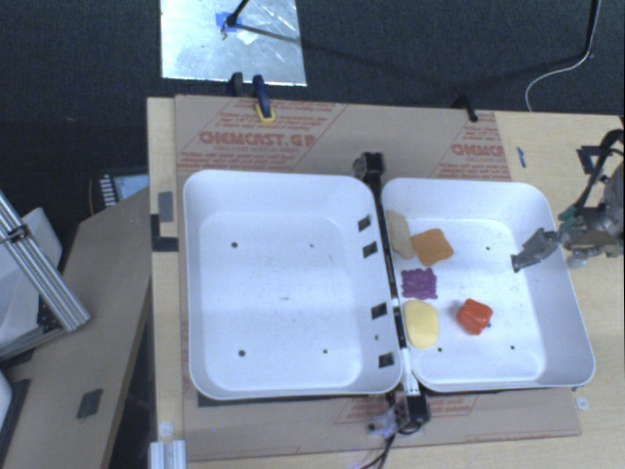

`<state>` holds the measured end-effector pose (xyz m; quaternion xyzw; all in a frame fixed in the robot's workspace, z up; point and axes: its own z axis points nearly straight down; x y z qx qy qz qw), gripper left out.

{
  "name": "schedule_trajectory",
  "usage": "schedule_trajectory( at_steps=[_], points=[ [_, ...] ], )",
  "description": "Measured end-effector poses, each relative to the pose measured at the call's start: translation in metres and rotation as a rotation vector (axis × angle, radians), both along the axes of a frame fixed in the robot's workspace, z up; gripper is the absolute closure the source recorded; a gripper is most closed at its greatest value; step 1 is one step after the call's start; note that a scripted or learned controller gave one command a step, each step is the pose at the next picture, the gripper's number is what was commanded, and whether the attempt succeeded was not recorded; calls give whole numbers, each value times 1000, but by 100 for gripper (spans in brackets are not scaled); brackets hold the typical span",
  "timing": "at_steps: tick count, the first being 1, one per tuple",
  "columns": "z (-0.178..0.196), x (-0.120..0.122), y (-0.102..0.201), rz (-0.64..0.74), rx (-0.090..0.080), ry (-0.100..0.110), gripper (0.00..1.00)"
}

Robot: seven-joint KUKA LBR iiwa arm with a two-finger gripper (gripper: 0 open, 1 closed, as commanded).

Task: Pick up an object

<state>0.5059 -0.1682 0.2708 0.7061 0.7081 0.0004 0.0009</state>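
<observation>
Biggest things first: two shallow white bins sit side by side on the bench. The left bin (278, 281) has nothing for the arm to grab, so all the action is in the right bin (508, 360).

The arm comes in from the right edge, and the gripper (532, 250) hangs over the right bin's far-right side, near the rim. Honestly I can't tell how the claw stands from this angle, it's just a dark grey lump at the end of the wrist, and nothing shows in it.

The candidates are all bunched along the divider, well apart from the gripper. Going by size: a yellow piece (422, 324) lies at the front, touching or almost touching the divider wall. An orange piece (432, 246) lies farther back, with a pale tan piece (397, 233) just beside it against the wall. A purple piece (419, 282) sits flat between the orange and the yellow. Smallest is a red piece (474, 316), out on its own to the right of the yellow.

If it were me, I'd go for the red one. It has bare floor all round, so the claw can come straight down without clipping the divider or nudging a neighbour. The wall-huggers look like a miss waiting to happen, and the purple looks too flat.
</observation>
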Motion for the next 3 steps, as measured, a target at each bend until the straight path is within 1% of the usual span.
schedule_trajectory(
  at_steps=[1, 2, 3],
  points=[
    [-111, -12, -1, -2, 4, 12, 0],
    [-94, -9, -2, -1, -1, -2, 100],
    [-3, -17, 69, 9, 2, -9, 100]
  ],
)
